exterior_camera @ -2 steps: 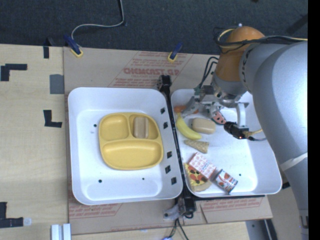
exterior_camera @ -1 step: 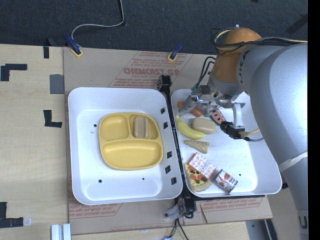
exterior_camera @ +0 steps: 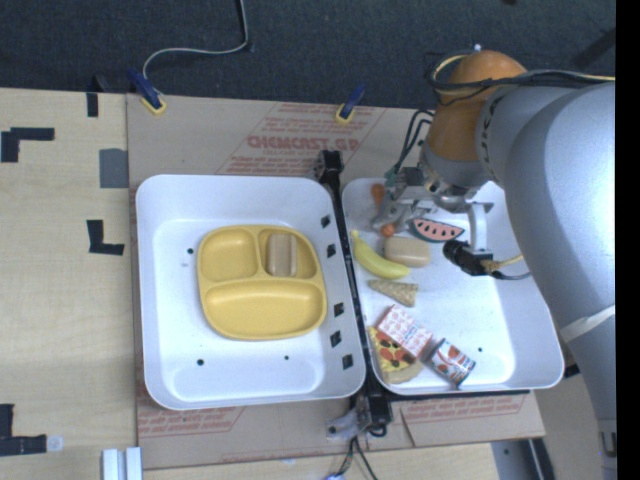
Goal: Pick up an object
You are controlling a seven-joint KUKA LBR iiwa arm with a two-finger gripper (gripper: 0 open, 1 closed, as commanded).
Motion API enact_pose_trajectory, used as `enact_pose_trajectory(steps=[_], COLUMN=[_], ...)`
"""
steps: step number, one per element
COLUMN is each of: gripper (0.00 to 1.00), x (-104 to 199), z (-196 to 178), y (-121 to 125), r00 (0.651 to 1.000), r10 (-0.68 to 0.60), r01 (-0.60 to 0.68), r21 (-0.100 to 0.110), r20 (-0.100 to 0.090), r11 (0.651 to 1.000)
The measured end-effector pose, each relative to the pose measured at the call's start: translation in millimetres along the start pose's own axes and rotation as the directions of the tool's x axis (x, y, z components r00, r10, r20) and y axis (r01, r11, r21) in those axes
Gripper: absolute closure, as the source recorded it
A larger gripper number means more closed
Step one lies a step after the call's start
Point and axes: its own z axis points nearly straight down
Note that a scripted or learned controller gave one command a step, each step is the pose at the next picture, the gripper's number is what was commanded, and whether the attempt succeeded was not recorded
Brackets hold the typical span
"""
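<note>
Low over the far end of the right-hand shallow white plastic bin (exterior_camera: 520, 353) sits the arm's two-finger metal gripper (exterior_camera: 405, 200), right above the toys there; from this slanted angle it is not possible to tell its state or whether it grips anything. Behind it rises the orange band (exterior_camera: 470, 108) and the broad grey arm (exterior_camera: 560, 188).

Seven small toy foods lie in that bin. Nearest the gripper are one small orange piece (exterior_camera: 387, 229), one red watermelon slice with black seeds (exterior_camera: 439, 231) and one pale, rounded beige lump (exterior_camera: 407, 251). Just left of the lump curves one smooth yellow banana (exterior_camera: 372, 260). Nearer lies one tan cone-like wedge (exterior_camera: 394, 290), then one red-and-white checked carton (exterior_camera: 402, 331) touching one pizza slice (exterior_camera: 392, 360), and one red can on its side (exterior_camera: 452, 363).

The left white bin (exterior_camera: 170, 298) holds one glossy yellow plastic tray with three compartments (exterior_camera: 262, 280); its far right compartment carries one brownish oblong item (exterior_camera: 282, 255).
</note>
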Motion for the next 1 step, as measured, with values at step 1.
enact_pose_trajectory(steps=[1], gripper=[1.00], x=[74.7], z=[-90.8], y=[0.9], r00=[1.000], r10=[-0.002], r01=[0.002], r21=[-0.005], r20=[-0.004], r11=[1.000])
